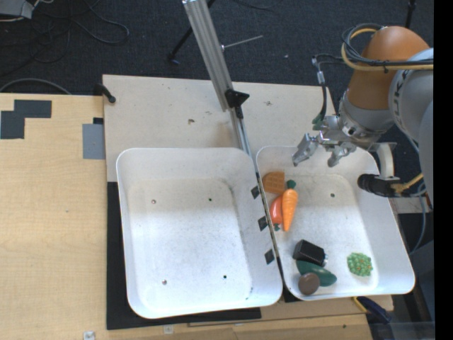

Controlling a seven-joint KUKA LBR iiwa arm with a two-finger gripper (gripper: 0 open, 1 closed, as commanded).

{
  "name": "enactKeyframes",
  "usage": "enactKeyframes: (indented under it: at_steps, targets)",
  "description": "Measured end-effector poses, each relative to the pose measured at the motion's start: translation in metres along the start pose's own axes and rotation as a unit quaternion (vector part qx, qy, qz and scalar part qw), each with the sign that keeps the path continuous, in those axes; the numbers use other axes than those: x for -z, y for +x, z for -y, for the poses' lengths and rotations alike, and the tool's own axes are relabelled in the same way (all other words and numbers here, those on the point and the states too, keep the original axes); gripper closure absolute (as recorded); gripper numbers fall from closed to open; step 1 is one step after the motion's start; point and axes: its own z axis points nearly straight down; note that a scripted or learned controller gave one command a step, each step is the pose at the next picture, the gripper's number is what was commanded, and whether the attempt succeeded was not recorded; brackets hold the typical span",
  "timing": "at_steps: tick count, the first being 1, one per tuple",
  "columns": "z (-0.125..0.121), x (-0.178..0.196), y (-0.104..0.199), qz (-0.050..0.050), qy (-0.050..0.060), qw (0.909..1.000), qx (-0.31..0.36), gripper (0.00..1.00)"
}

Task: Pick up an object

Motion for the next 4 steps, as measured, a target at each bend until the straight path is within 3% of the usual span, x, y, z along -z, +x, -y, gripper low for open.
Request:
enactKeyframes:
  at_steps: [1,2,4]
  targets:
    - [0.002,-0.065,0.002,-0.001,0.001,1.0000,-0.001,0.00]
    - [0.000,-0.050,0.001,0.000,-0.003,1.0000,-0.002,1.00]
    - [0.007,0.045,0.005,0.000,-0.005,1.0000,-0.001,1.00]
